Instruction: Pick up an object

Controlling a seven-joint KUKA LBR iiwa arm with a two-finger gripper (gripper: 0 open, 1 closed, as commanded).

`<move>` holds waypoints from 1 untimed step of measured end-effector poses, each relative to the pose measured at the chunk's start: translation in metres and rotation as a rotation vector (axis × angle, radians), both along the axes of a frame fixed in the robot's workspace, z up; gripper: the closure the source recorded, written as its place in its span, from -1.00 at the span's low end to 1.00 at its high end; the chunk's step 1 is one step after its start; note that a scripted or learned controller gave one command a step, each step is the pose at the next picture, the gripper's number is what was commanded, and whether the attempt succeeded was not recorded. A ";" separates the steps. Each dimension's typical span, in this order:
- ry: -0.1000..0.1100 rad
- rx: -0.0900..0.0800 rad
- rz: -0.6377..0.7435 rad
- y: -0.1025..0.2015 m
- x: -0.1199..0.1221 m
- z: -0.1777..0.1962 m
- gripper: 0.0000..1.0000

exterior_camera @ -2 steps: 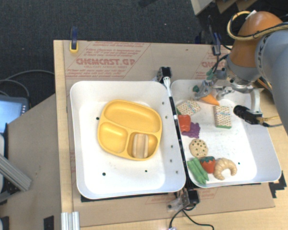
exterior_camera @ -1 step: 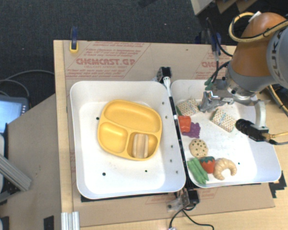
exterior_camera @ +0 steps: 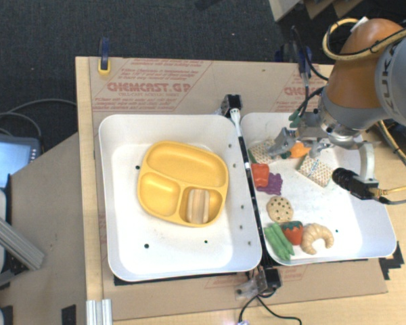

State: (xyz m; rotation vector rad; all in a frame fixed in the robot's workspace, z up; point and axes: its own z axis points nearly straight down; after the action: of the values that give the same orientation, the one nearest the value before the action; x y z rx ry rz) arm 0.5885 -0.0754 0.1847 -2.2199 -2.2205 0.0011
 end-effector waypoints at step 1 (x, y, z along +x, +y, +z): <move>-0.006 -0.001 0.001 -0.014 0.002 -0.078 -1.00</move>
State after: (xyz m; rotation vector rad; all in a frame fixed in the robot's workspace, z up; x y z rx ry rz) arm 0.5909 -0.0893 0.1072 -2.2228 -2.2249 -0.0043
